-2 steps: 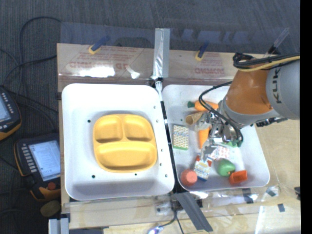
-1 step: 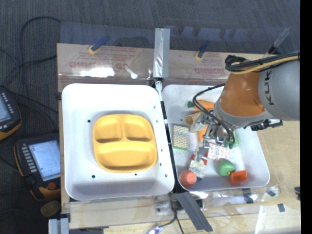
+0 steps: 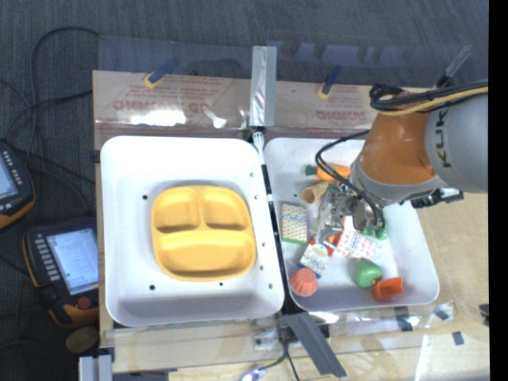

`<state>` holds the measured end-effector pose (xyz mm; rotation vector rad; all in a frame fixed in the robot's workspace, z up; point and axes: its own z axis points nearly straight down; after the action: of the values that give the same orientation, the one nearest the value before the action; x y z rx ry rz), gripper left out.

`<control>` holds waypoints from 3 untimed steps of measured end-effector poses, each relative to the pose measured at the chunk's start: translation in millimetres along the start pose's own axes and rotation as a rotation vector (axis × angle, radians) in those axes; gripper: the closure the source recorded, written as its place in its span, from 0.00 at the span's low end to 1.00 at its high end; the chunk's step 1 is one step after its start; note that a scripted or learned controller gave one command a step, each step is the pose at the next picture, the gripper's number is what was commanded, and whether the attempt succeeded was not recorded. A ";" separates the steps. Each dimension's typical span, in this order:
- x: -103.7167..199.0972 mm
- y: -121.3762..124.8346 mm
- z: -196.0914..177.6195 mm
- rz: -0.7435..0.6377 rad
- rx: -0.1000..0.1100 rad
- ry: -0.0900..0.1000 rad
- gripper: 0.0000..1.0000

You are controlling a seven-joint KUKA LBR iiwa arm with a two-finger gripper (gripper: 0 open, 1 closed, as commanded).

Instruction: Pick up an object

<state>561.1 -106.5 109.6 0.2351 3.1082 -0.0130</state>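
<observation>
While down over the right bin (image 3: 425, 280), gripper (image 3: 343, 217) among the clutter, finger state impossible to tell. Nearest the bin's front wall: orange-red block (image 3: 388, 288), green piece (image 3: 366, 273), pink ball (image 3: 302, 282). Farther back, red-and-white packet (image 3: 359, 247) just beside gripper. Left of that bin, yellow divided tray (image 3: 204, 230) in left bin (image 3: 119, 213).
</observation>
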 end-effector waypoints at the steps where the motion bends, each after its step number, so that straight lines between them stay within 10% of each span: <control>1: -36.9 -1.0 14.1 0.422 -0.004 0.006 1.00; 2: -62.8 77.9 -73.5 0.519 0.002 0.023 1.00; 3: -87.6 83.1 -95.7 0.407 0.002 0.022 1.00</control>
<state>657.8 -36.5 206.9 0.8649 3.0167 -0.0059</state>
